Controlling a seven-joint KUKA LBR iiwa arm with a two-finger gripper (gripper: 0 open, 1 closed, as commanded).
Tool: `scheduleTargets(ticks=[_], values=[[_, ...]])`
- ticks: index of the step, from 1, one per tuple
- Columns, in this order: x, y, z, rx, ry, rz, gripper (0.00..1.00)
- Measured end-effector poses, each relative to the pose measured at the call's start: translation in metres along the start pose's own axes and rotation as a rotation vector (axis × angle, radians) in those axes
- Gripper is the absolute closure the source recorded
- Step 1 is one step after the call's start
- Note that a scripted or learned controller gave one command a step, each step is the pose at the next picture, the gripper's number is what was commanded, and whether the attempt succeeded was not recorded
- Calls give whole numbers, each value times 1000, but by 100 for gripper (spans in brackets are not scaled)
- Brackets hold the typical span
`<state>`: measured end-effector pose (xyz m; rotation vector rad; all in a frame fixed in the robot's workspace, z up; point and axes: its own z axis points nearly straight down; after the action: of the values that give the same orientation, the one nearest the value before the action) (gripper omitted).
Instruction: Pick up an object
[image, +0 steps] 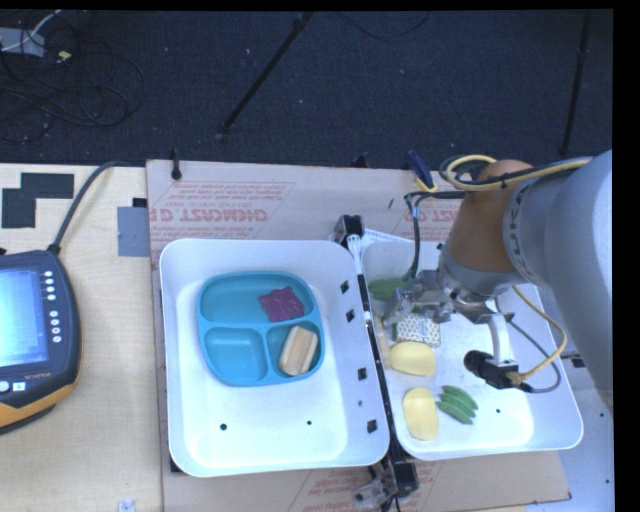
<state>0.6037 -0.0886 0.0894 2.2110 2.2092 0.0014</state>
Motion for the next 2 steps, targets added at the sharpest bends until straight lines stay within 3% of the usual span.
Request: scheduleTargets(ticks=[1, 2], values=[[1, 3, -15, -1, 9, 1, 100], [1, 2, -14, 2, 9, 2, 0]])
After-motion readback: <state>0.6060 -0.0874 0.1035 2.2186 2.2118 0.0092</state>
